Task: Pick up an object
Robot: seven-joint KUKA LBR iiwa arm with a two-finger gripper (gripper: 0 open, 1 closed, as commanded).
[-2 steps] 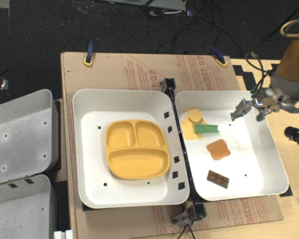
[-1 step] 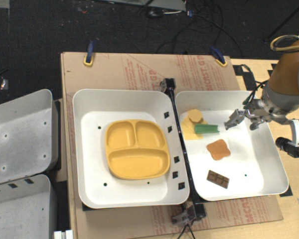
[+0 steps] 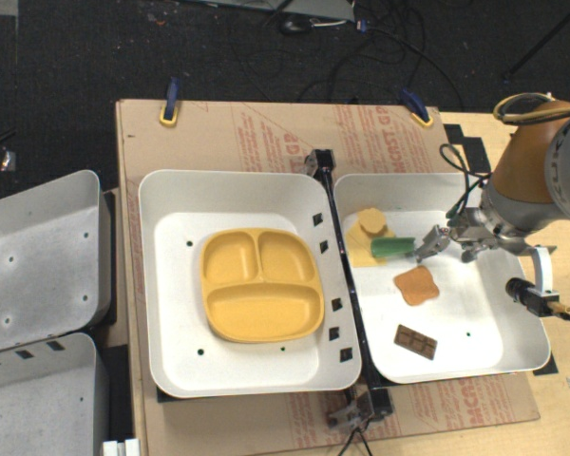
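Green object (image 3: 392,248): in the right bin (image 3: 522,345), its right end at the tips of the gripper (image 3: 427,245); grip not discernible. Just left: yellow pieces (image 3: 366,236). Below: tan toast-shaped piece (image 3: 417,286); lower, brown chocolate bar (image 3: 415,342). Left bin (image 3: 166,283): yellow divided plate (image 3: 262,285). Cardboard (image 3: 266,136) beneath carries red print, unreadable.

A cardboard-covered worktop (image 3: 237,131) carries two white bins: the left bin (image 3: 161,283) holds a yellow divided plate (image 3: 262,285). Two blue clamps (image 3: 170,103) grip the worktop's far edge. Cables (image 3: 342,8) trail across the dark floor beyond
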